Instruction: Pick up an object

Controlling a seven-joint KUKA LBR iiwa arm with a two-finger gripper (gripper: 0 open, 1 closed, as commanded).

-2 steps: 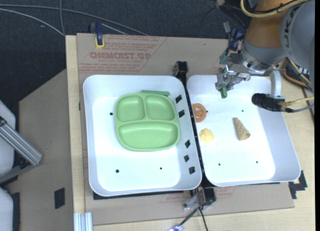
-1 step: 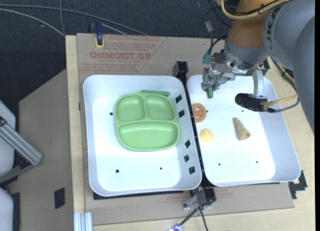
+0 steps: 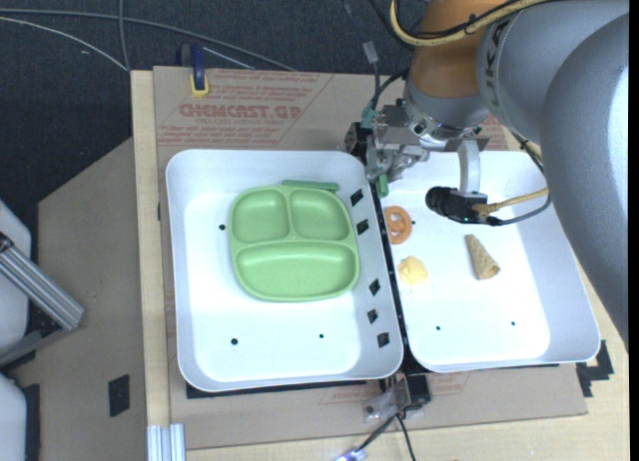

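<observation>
From where I stand, the pincer (image 3: 381,174) hangs at the far end of the seam between the two shallow white bins, over the near corner of the right-hand bin (image 3: 519,301). Whether it is released or clenched I cannot tell; the grey wrist crowds over it, and nothing shows gripped in it.

Three small things lie in the right-hand bin. Just below the pincer is a small orange pretzel-shaped ring (image 3: 397,225). Nearer me is a pale yellow lump (image 3: 412,269), and to its right lies a tan ridged cone (image 3: 483,256) on its side.

They all look light, and I would guess they are toy food. The ring seems stiff and thin, so a grip across its outer edge looks best. It sits close to the bin wall, which leaves little room on that side. The cone might roll or slip out at its narrow tip, so its wider end is safer. The lump's shape is too blurred to judge.

The left-hand bin (image 3: 192,279) holds a light green divided plastic plate (image 3: 295,244), too broad and flat for an easy hold.
</observation>
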